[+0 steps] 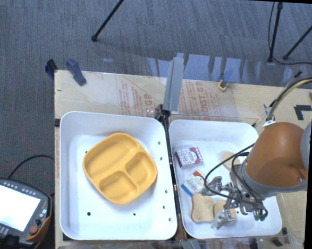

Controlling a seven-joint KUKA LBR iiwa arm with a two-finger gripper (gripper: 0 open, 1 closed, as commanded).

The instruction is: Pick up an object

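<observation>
Orange-banded arm (276, 159) hides gripper (230, 209), perhaps over toast (202, 208).

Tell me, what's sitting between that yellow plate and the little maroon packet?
In the camera view, the raised rims where the two white bins meet lie between the yellow divided plate and the maroon packet, plus bare white bin floor on both sides.

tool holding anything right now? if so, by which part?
Cannot be told. The tool sits low in the right bin, over the edge of the toast-shaped piece, but the view doesn't show anything between its fingers.
</observation>
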